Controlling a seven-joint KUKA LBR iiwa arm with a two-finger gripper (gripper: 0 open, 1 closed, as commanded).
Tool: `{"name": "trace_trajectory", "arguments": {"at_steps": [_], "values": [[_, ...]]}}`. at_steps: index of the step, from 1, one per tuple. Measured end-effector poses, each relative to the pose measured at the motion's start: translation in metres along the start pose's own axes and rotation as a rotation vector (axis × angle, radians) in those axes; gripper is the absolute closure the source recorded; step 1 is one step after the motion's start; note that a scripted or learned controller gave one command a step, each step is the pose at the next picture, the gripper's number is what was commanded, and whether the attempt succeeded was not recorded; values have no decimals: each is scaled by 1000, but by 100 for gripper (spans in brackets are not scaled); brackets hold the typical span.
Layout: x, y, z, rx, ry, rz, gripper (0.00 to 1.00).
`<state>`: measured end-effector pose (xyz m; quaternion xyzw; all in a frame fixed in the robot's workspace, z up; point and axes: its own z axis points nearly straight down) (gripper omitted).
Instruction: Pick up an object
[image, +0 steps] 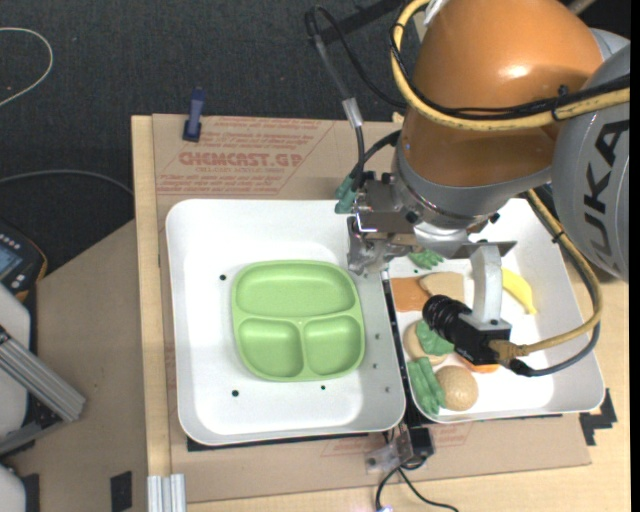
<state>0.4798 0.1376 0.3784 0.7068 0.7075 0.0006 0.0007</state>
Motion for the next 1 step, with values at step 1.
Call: {"name": "trace_trajectory", "arguments": {"at_steps": [1], "values": [[-29,-1,17,6,-1,5,100]]}}
